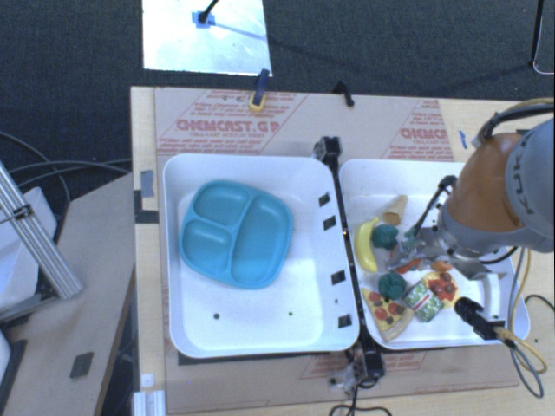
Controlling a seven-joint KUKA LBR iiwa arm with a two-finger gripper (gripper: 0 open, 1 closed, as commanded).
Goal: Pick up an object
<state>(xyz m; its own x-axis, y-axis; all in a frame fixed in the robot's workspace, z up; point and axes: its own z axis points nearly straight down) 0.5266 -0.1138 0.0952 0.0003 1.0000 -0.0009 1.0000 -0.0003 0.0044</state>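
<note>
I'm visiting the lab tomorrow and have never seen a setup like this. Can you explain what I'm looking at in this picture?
This is one camera fixed above a workbench, looking down at a slant. The grey machine with the orange band coming in from the right is a robot arm; at its end is a two-finger gripper, a simple mechanical hand. A program drives it to try to pick up an object.

On the bench sit two shallow white bins. The left bin holds a blue divided plate. The right bin holds a pile of toy food: a yellow banana, an ice cream cone, a pizza slice and a few smaller colourful pieces.

The gripper is low over that pile, but I cannot tell from here whether it has gripped anything.
</note>
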